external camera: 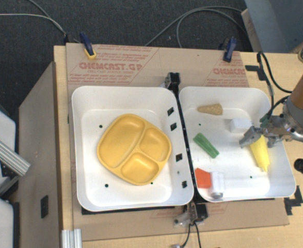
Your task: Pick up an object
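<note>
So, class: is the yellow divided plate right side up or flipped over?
Right side up. The yellow divided plate lies flat in the left bin, its three hollow compartments facing the camera.

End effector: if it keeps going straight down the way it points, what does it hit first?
Probably the long yellow banana-shaped object directly beneath the end effector, lying on the right white bin floor. Depth is unclear.

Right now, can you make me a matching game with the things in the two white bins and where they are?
Things:
1. yellow divided plastic plate
2. green plastic stick
3. tan cone-shaped piece
4. orange block

Places:
A. right bin, near the front edge
B. left bin, in the middle
C. right bin, near the back
D. right bin, near the divider, about midway

Pairs: 1-B, 2-D, 3-C, 4-A
</note>
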`<action>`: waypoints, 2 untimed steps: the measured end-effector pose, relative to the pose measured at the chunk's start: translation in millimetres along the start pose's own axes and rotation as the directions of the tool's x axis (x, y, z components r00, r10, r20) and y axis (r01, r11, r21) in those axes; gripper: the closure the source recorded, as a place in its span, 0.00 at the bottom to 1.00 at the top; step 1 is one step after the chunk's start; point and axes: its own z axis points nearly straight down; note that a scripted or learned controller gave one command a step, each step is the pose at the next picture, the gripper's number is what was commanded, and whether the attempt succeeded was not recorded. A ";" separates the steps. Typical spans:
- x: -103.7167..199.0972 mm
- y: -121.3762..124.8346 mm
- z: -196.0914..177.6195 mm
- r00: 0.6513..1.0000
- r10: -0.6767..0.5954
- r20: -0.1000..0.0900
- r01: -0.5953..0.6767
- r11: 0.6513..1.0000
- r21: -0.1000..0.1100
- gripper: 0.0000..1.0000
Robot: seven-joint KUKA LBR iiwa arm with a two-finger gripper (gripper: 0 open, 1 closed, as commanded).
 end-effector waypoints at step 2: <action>-5.6 -5.0 46.6 1.000 -0.002 0.001 0.002 1.000 -0.008 0.00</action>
